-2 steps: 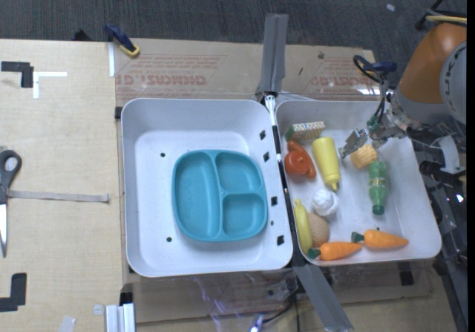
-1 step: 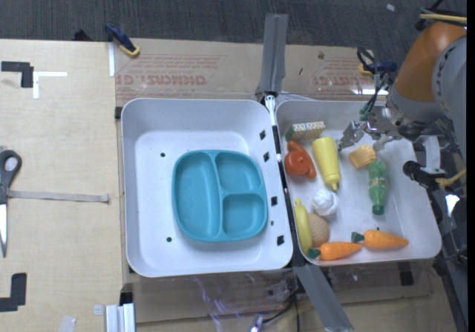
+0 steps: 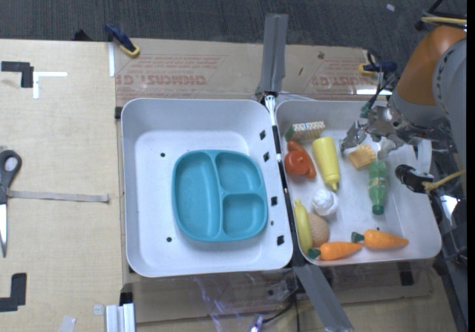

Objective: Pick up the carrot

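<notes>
Two orange carrots with green tops lie along the front wall of the right bin (image 3: 415, 208): one carrot (image 3: 338, 250) at front centre, the other carrot (image 3: 386, 240) just right of it. My gripper (image 3: 367, 143) hangs over the bin's back right part, well behind both carrots. Its fingers (image 3: 349, 142) stand spread apart, open, with nothing between them. A tan wedge (image 3: 361, 157) lies just below the fingertips.
The right bin also holds a yellow bottle (image 3: 326, 162), a red vegetable (image 3: 299, 162), a green bottle (image 3: 378, 186), a white garlic bulb (image 3: 324, 202), a yellow banana (image 3: 302, 225), a brown potato (image 3: 319, 230) and a wafer (image 3: 308, 129). A teal divided plate (image 3: 220, 194) sits in the left bin (image 3: 141, 174).
</notes>
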Tool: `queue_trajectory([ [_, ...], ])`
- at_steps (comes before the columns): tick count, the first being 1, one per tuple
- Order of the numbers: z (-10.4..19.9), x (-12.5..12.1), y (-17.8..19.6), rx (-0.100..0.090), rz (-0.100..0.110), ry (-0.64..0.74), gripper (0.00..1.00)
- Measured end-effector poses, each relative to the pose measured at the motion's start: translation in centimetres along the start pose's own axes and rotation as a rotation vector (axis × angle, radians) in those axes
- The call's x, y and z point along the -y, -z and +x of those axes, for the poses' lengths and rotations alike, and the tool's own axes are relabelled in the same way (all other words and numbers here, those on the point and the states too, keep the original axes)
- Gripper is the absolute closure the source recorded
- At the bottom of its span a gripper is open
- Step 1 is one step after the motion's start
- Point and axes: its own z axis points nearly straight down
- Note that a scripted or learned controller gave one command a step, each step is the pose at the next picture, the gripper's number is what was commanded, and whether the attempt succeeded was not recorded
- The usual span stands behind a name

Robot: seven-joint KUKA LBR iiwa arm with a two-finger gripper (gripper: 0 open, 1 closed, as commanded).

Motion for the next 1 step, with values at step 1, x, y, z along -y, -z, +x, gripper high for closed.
queue_trajectory([
  [1,0.01,-0.06,1.0,0.002,-0.001,0.003,1.0],
])
